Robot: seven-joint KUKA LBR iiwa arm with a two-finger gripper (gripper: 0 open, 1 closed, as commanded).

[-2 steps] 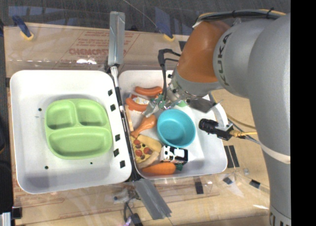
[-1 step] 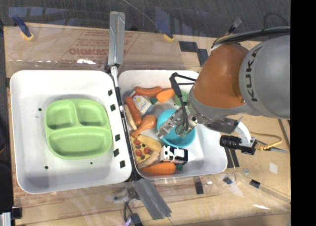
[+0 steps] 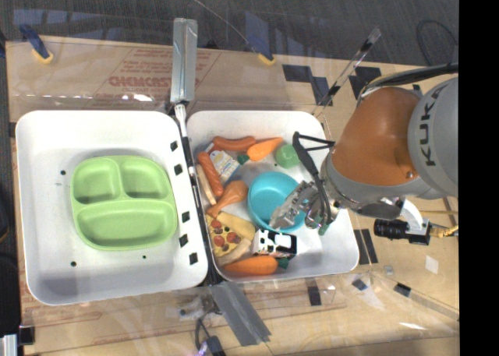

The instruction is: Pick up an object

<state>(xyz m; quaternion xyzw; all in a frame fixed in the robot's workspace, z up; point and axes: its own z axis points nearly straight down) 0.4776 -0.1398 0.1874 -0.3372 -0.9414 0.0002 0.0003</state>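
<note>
Arm (image 3: 390, 144) reaches in from the right over the right bin (image 3: 343, 249), orange band above the wrist covering the bin's right edge. Gripper (image 3: 300, 210) sits low in the right bin, at the right rim of the blue bowl (image 3: 269, 195); cannot tell whether it is spread or pressed together, metal parts blur into the bowl edge, and nothing can be made out in its grasp. Right bin is crowded with toy food: blue bowl near the middle, green ball (image 3: 286, 155) behind it, carrot (image 3: 265, 148) and sausage (image 3: 232, 143) along the back, a small bottle (image 3: 224, 164) beside them, a hot dog (image 3: 207, 175) along the left wall, a drumstick-like orange piece (image 3: 230, 195) touching the bowl's left side. Pizza slice (image 3: 226, 236) lies front left, a black-and-white block (image 3: 277, 243) just in front of the bowl, another carrot (image 3: 249, 266) along the front wall. Left bin (image 3: 39, 269) holds a green divided plate (image 3: 122, 202), lying flat, well apart from the gripper. Grey tape strips on the bench between the bins, back and front.
</note>
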